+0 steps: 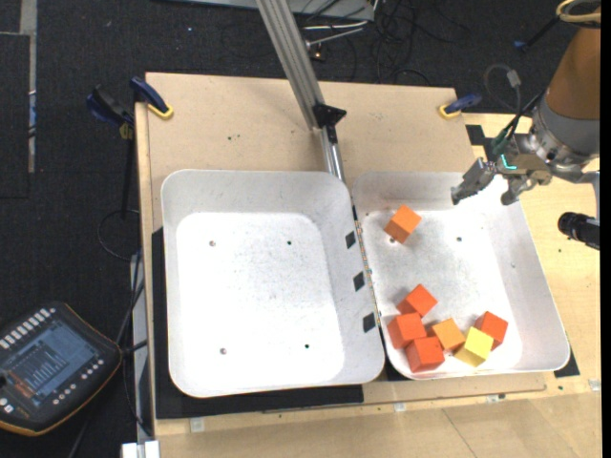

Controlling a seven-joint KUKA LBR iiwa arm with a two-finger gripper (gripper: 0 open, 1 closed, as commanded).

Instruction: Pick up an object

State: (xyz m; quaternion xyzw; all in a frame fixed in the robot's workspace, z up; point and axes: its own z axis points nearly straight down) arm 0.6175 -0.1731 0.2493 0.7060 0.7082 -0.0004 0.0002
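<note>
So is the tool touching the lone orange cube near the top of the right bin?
Apart. The camera view shows bare bin floor between the tool and the lone orange cube.

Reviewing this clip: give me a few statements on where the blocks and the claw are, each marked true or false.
1. All the blocks lie in the right bin. True.
2. The claw grips an orange block. False: nothing sits between its open fingers.
3. One orange block lies apart from the others. True.
4. The yellow block lies in the left bin. False: it is in the cluster near the right bin's front edge.
5. The claw hangs over the left bin. False: it is at the right bin's far edge.
</note>
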